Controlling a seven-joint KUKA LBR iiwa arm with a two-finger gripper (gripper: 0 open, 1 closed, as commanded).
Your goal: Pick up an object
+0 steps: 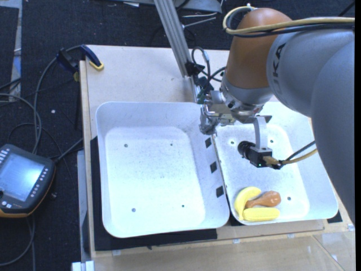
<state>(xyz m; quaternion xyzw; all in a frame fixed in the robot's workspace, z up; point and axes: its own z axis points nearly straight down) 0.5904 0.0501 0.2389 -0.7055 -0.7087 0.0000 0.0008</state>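
Note:
Three toy items lie bunched at the near edge of the right bin [293, 151]: a curved yellow banana [243, 200], a yellow corn-like piece [261, 214] in front of it, and an orange-brown piece [269, 197] beside them. My gripper [208, 124] hangs at the far left corner of that bin, close to the ridge between the two bins. It is well apart from the toys, up and to their left. The grey arm with its orange band [256, 44] comes in from the right and covers the bin's far side.
The left bin [149, 168] sits beside the right one. A small black unit with a cable [252, 152] hangs off the wrist over the right bin. A slanted aluminium bar [172, 30] rises behind the bins. A teach pendant [21, 179] lies off the bench at left.

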